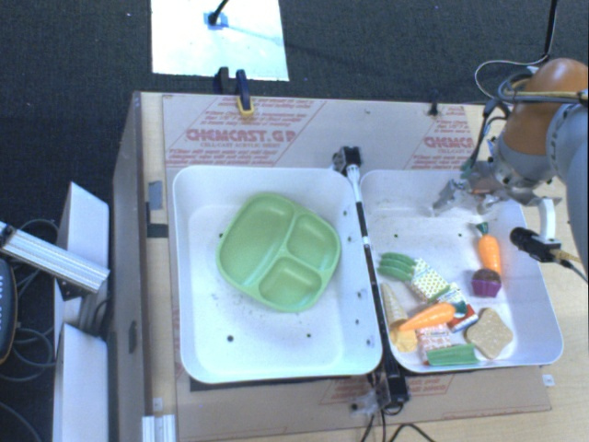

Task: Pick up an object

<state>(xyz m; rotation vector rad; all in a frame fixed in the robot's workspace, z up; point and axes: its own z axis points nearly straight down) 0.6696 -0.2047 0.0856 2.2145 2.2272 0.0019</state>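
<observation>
The right bin (515, 357) holds several toy foods in its near half. Among them are a small carrot (489, 250), a purple piece (486, 284), a green pea pod (398, 265), a corn cob (429, 280), a longer carrot (427, 317) and a bread slice (490, 332). My gripper (464, 201) hangs over the far part of the right bin, above bare bin floor and apart from the food. Its fingers are spread open with nothing between them. The small carrot lies just below and to the right of it.
A green divided plate (279, 251) lies in the left bin (198, 339). A black cable and clip (350, 161) run along the wall between the bins. A black cylindrical part (536, 243) juts over the right bin's right rim.
</observation>
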